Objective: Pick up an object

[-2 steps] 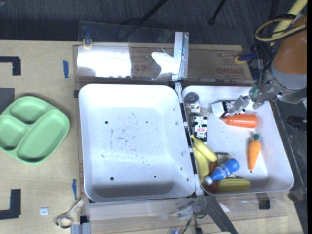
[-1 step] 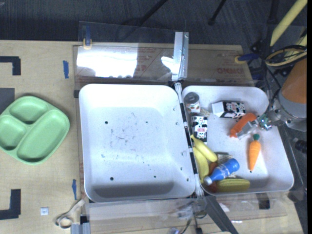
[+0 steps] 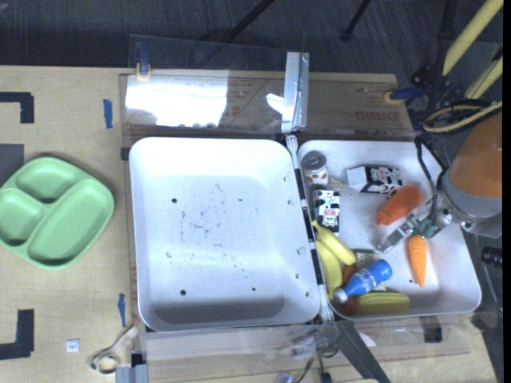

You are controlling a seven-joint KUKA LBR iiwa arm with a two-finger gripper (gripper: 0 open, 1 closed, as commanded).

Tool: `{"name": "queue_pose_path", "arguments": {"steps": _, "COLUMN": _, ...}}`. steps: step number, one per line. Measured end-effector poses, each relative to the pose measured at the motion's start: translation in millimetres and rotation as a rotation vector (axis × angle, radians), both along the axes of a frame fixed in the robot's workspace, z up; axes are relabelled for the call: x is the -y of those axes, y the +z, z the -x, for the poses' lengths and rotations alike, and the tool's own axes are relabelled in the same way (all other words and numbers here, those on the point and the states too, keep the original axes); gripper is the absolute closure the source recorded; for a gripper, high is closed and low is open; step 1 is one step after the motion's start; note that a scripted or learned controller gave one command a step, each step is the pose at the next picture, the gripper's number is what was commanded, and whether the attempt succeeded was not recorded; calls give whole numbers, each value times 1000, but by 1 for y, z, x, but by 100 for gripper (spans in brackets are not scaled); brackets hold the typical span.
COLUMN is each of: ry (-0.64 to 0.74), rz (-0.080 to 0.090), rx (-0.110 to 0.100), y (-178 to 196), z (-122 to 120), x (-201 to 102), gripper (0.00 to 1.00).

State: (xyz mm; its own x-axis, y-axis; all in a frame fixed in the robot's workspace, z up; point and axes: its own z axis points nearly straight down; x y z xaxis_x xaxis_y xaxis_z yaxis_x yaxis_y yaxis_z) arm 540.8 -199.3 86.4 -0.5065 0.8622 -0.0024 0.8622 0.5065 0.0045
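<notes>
**Objects all in the right bin, none lifted yet**

Objects for the pick lie in the right bin (image 3: 471, 294). We count two cow-patterned cartons, one near the far wall (image 3: 374, 177) and one by the divider side (image 3: 326, 209), a small can (image 3: 314, 166) in the far-left corner, an orange-red piece (image 3: 398, 204) mid-bin, a carrot (image 3: 417, 257) toward the right wall, bananas (image 3: 335, 250) along the left wall, and a blue bottle (image 3: 367, 278) resting over a yellow-green item (image 3: 382, 301) at the near edge.

The claw (image 3: 407, 231) sits low in the right bin, between the orange-red piece and the carrot. We cannot tell whether it is apart or together; the tip is small and partly blurred. We see nothing clearly between its tips, so we log no grasp.

The left bin (image 3: 215, 222) carries only marks on its floor. A green divided tray (image 3: 54, 211) sits on the bench at its left edge.

Progress, as we judge it: approach made, arm down among the items. Left to do: a firm grip on one item, likely the carrot or the orange-red piece, then a lift clear of the bin.
</notes>
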Motion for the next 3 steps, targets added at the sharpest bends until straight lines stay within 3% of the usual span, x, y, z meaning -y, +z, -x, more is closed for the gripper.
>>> {"name": "queue_pose_path", "arguments": {"steps": 1, "ry": -4, "rz": 1, "rx": 8, "y": 12, "z": -2, "x": 2, "gripper": 100}}
{"name": "queue_pose_path", "arguments": {"steps": 2, "ry": -4, "rz": 1, "rx": 8, "y": 12, "z": -2, "x": 2, "gripper": 0}}
{"name": "queue_pose_path", "arguments": {"steps": 3, "ry": 334, "rz": 2, "rx": 1, "y": 0, "z": 26, "x": -6, "gripper": 0}}
